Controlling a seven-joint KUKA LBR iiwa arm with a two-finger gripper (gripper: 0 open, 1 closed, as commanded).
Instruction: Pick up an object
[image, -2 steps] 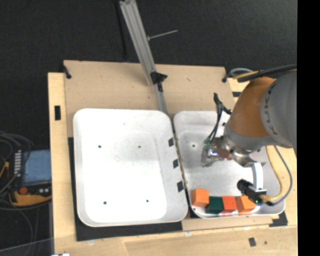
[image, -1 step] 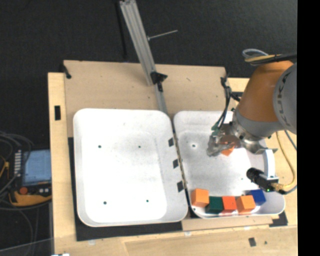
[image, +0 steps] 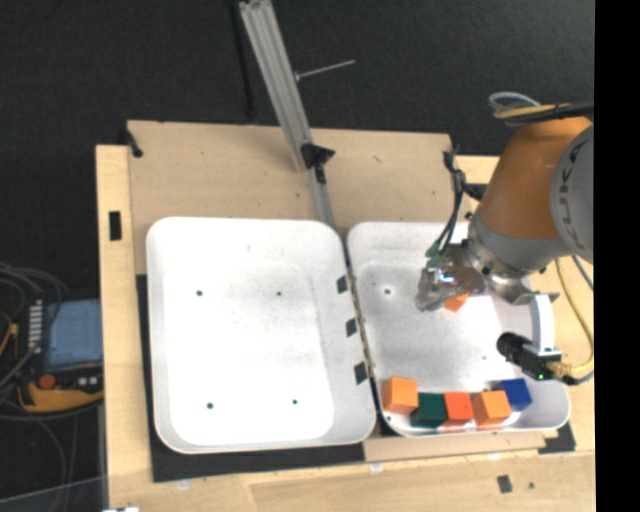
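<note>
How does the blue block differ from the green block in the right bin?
The blue block is blue and sits at the right end of the row along the bin's near edge; the green block is dark green and sits near the left end, between two orange blocks. The blue one lies slightly farther back. Both are similar small cubes resting in the right bin.

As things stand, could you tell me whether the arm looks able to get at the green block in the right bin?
Probably yes. The green block lies uncovered from above, though orange blocks press against both its sides and the bin's near wall runs just behind, leaving little side room.
</note>
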